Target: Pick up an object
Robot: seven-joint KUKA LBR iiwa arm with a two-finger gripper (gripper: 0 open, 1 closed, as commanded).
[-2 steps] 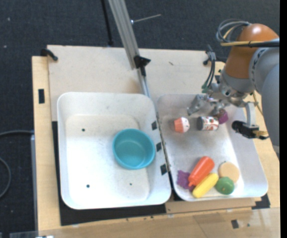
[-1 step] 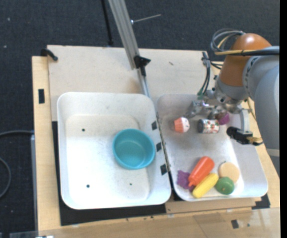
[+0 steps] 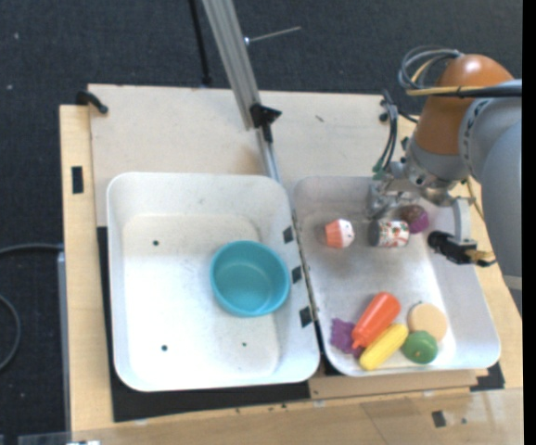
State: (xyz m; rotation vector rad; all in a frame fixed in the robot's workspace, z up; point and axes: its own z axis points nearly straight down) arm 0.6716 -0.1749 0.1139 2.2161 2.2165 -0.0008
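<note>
My gripper (image 3: 388,213) hangs low over the far part of the right bin (image 3: 463,290), reaching in from the right. Directly below it, touching or nearly touching, lies a small white and red can-like object (image 3: 394,235). A purple toy (image 3: 417,218) sits just to the gripper's right. A pink and white toy (image 3: 339,234) lies to its left. I cannot make out whether anything is held.
At the right bin's near edge lie an orange carrot (image 3: 376,314), yellow corn (image 3: 384,346), a green ball (image 3: 420,348), a tan disc (image 3: 427,320) and a purple piece (image 3: 342,334). A blue bowl (image 3: 249,278) sits in the left bin (image 3: 157,221). A metal pole (image 3: 236,54) rises behind.
</note>
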